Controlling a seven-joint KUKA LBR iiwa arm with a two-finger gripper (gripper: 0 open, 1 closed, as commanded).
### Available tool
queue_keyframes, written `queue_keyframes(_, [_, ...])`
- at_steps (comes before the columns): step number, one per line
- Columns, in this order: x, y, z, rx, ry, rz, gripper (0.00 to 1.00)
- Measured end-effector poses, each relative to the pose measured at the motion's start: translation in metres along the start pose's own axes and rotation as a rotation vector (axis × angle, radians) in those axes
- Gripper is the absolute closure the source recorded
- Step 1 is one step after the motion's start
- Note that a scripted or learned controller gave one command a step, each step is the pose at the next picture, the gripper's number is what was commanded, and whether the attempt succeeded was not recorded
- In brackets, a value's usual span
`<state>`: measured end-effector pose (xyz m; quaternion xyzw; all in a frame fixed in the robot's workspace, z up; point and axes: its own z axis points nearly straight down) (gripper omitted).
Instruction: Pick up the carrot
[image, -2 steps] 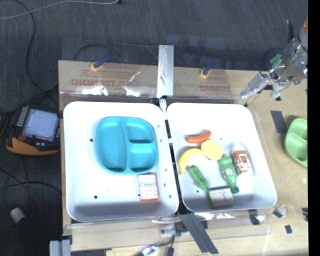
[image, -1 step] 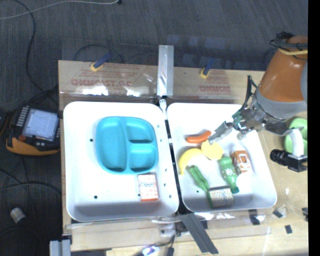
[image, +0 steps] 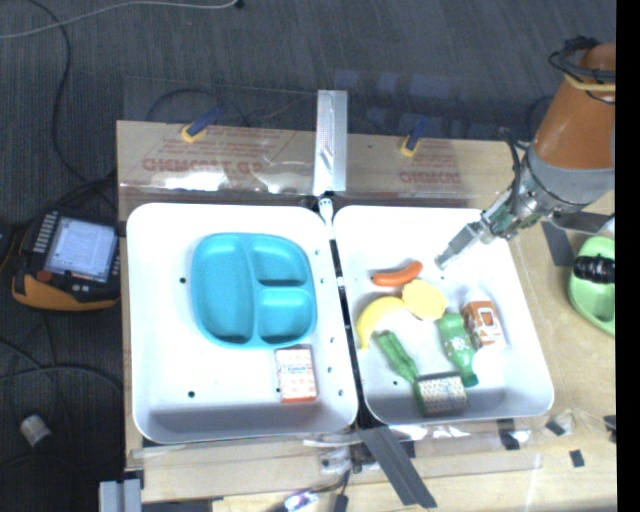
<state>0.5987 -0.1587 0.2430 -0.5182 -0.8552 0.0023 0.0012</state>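
Note:
The carrot (image: 397, 272) is a small orange piece lying flat in the upper left part of the right bin (image: 530, 350). My gripper (image: 447, 256) reaches in from the upper right and points down-left, its tip a short way right of the carrot's end and slightly higher in the picture. There is a visible gap between the two, and nothing shows held in the gripper.
Just below the carrot are a yellow round piece (image: 425, 299) and a banana (image: 375, 318). Two green bottles (image: 457, 346), an orange-white box (image: 483, 323) and a grey grater-like item (image: 441, 392) lie lower down. The left bin holds a blue divided tray (image: 255, 288) and a small box (image: 295, 375).

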Motion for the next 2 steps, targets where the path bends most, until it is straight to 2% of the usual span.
queue_keyframes(1, [0.045, 0.034, 0.043, -0.002, 0.002, -0.287, 0.0])
queue_keyframes(2, [0.072, 0.002, -0.118, -0.004, 0.001, -0.266, 0.0])
